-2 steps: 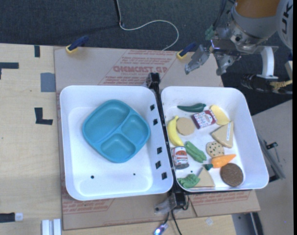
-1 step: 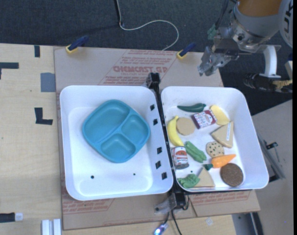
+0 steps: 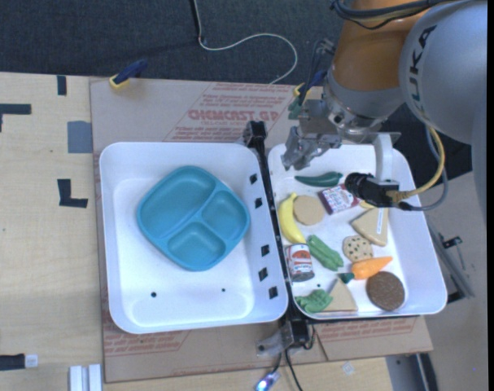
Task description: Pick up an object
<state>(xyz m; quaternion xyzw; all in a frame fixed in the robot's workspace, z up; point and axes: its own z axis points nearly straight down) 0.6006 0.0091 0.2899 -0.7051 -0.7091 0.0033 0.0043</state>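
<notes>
I am watching the arm (image 3: 417,47) reaching in from the right, its orange band sitting high above the right bin (image 3: 421,296), and the gripper (image 3: 299,155) is hanging over the far left corner of that bin, close to the divider between the two bins. From this angle I am not able to tell how the tool is set, and I am seeing nothing in its grasp. Just below it a green chili (image 3: 318,178) is lying across the bin floor, apart from the tool. Beside the chili a small dark packet (image 3: 338,199) is resting, and nearer the divider a banana (image 3: 289,219) is curving alongside a round tan biscuit (image 3: 308,210). Further toward me a green pea pod (image 3: 324,252) is lying at a slant, with a small can (image 3: 300,262) just beside it next to the divider. A cheese wedge (image 3: 370,226), a chip cookie (image 3: 356,248), a carrot (image 3: 369,268) and a brown round cookie (image 3: 386,290) are spreading along the right side, and a leafy green piece (image 3: 315,302) is touching a sandwich slice (image 3: 341,298) at the near edge. In the left bin (image 3: 120,296) a blue divided plate (image 3: 194,217) is sitting alone
</notes>
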